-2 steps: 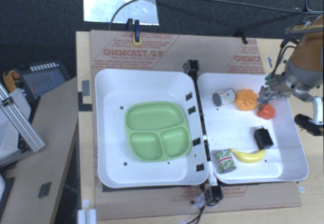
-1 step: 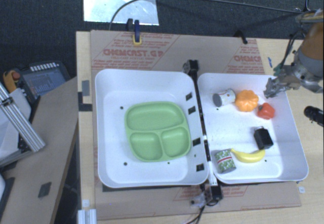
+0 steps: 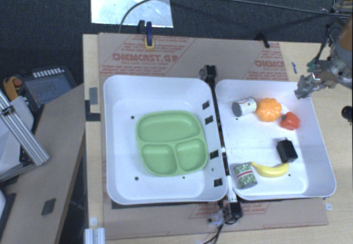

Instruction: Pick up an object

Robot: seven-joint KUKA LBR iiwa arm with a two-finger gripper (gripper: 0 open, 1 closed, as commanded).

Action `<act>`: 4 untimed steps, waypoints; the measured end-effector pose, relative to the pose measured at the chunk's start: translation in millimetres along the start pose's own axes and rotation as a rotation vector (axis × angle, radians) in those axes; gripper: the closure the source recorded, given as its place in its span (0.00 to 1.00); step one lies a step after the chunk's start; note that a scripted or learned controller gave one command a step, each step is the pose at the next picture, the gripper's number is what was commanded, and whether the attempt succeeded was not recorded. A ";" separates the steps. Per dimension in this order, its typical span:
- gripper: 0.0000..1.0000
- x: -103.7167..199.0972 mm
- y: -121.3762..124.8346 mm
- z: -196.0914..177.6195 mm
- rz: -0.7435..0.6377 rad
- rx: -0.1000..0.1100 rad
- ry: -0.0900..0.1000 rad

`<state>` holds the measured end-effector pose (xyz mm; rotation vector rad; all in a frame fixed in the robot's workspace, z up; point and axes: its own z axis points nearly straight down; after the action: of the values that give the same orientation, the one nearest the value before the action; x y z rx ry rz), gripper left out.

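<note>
Gripper (image 3: 305, 87) poised over right bin's (image 3: 320, 152) far edge, its state not discernible; nearest candidate, the pumpkin (image 3: 268, 109), lies beside the tomato (image 3: 289, 121), is judged light, rigid, smooth and round, and is best pinched across its widest middle.

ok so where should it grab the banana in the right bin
Grip the banana across its thick middle, coming straight down from above. It lies flat, curved, long axis running left to right, so the gripper should close front to back. The ends are crowded: a green packet at left, a black block near the right tip.
</note>
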<state>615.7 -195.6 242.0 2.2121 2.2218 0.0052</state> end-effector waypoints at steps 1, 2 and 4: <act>1.00 61.1 9.3 7.0 -0.006 0.005 0.004; 1.00 116.2 16.4 -1.8 -0.006 0.004 0.004; 1.00 228.7 4.3 -7.0 -0.005 0.006 0.004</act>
<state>619.0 33.1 248.6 2.2107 2.2326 0.0034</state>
